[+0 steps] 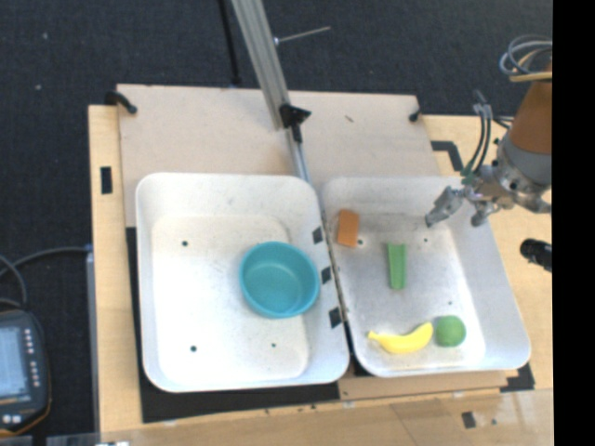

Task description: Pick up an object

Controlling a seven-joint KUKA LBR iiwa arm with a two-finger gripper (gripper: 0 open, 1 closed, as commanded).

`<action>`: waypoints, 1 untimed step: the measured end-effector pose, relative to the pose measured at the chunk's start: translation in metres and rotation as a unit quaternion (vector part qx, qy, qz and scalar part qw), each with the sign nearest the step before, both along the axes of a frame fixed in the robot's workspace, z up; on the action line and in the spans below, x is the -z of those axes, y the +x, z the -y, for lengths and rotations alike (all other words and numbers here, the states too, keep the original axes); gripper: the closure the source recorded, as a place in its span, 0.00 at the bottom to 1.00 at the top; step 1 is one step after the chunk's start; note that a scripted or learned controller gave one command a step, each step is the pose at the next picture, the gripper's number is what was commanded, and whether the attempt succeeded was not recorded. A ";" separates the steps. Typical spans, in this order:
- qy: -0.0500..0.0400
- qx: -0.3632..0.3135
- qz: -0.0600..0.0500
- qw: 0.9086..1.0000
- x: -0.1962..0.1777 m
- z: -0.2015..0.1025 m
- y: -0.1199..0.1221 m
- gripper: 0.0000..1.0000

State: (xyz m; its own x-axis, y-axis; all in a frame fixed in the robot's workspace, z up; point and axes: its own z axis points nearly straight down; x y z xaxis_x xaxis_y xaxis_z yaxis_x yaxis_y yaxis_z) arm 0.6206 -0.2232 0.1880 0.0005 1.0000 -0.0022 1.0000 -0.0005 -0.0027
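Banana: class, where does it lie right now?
The banana lies in the right bin, near its front edge, just left of the green ball.

A: Bright, even light from above; both white bins [232,193] look nearly washed out, with faint speckle.

B: Shadows?

A: Soft and short, hugging the blue bowl [279,280] left of the jaws. The dark floor beyond the bench [372,124] is grainy, and the whole frame is slightly soft.

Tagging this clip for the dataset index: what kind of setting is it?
Likely a robotics lab grasping cell: two white bins on a bench, toy items such as a banana and blue bowl, and a gripper over the right bin.
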 end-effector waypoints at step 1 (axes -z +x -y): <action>0.000 0.000 0.000 1.000 0.057 0.004 0.008 0.00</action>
